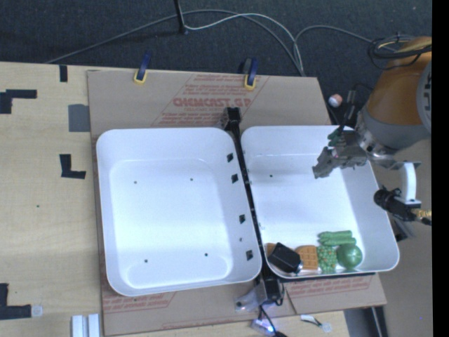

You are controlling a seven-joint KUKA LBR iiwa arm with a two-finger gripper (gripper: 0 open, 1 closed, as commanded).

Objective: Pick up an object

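Several small objects lie along the near edge of the right bin [302, 195]: a black block [285, 258], an orange-brown piece [306, 257], a green knobbly item [335, 239] above a green textured piece [327, 258], and a green ball [349, 256]. My gripper [327, 163] hangs over the far right part of the right bin, well away from those objects. Nothing shows between its fingers.
The left bin [168, 209] sits beside the right one, with a black divider [242, 195] between them. Both rest on cardboard [203, 100] held by blue and yellow clamps. Cables run across the dark floor behind the bench.
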